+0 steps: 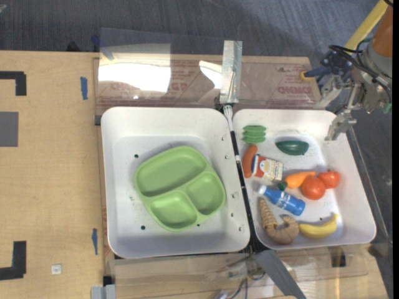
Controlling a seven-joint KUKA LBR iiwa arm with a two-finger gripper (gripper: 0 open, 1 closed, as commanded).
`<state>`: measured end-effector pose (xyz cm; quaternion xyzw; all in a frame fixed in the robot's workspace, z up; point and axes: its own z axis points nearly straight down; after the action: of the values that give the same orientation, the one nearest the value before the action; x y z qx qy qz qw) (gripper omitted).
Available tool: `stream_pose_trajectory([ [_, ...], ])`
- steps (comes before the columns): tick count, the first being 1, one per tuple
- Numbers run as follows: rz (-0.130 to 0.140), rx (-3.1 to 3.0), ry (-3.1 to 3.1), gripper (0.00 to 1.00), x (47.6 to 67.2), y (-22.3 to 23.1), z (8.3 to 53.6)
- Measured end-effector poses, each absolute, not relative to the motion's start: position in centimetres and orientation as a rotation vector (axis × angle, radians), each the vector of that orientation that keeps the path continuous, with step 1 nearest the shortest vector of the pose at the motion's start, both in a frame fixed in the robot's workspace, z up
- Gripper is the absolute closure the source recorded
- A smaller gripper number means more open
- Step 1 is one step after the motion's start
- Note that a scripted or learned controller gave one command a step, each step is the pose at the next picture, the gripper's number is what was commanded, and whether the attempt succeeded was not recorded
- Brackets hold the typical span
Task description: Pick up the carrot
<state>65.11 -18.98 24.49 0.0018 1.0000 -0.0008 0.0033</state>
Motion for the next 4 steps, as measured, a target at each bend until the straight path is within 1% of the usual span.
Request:
stream_pose_trajectory([
  [1, 0.007, -0.135, 3.148, 0.0, 57.9, -16.1, 10.8],
  [2, -0.004, 0.105, 3.127, 0.0, 55.7, -14.1, 9.0],
  [3, -0.004, 0.279, 3.113, 0.0, 52.5, -10.8, 9.1],
  [4, -0.005, 0.275, 3.101, 1.0, 52.9, -10.8, 10.4],
])
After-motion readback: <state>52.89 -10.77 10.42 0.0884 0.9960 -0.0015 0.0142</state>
